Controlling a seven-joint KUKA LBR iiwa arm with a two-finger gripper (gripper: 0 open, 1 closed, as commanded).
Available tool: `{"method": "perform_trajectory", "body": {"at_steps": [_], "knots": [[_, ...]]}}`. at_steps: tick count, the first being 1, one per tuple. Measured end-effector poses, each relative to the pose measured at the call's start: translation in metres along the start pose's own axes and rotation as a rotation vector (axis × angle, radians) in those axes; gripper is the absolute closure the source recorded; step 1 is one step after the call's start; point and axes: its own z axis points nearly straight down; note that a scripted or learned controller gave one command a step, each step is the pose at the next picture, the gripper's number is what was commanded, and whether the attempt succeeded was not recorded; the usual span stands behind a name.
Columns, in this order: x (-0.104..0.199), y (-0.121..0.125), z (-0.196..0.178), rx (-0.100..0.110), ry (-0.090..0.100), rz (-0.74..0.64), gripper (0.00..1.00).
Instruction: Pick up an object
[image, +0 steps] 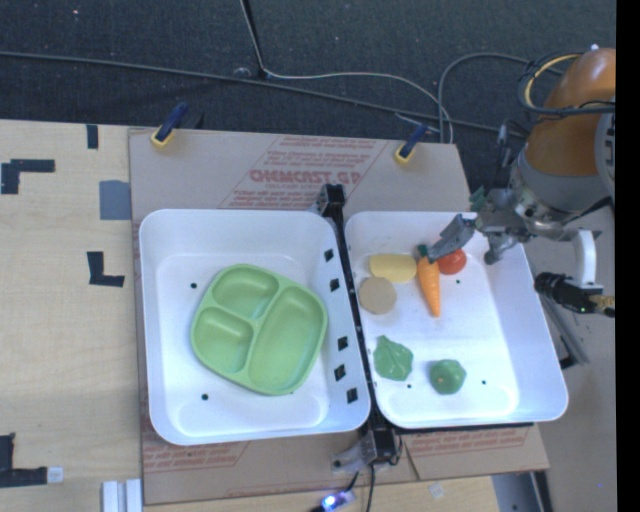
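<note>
two white bins sit on cardboard — left bin (160, 300) holds a green tray (260, 328). my gripper (470, 232) hangs over the right bin (520, 330), jaws parted, grasping nothing — the carrot (430, 288) lies just below.

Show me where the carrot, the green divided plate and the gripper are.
carrot (430, 288): camera view, middle of its orange body.
green divided plate (262, 328): camera view, central ridge between compartments.
gripper (440, 243): camera view, tip of its fingers.
</note>
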Motion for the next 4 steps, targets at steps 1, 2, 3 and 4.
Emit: {"method": "perform_trajectory", "body": {"at_steps": [1,2,3,4], "knots": [[0.000,0.002,-0.007,-0.012,-0.002,-0.003,0.00],[0.004,0.001,0.038,-0.008,-0.003,-0.003,0.00],[0.001,-0.004,0.101,-0.005,-0.002,-0.002,0.00],[0.002,-0.005,0.155,-0.007,-0.002,-0.003,0.00]]}}
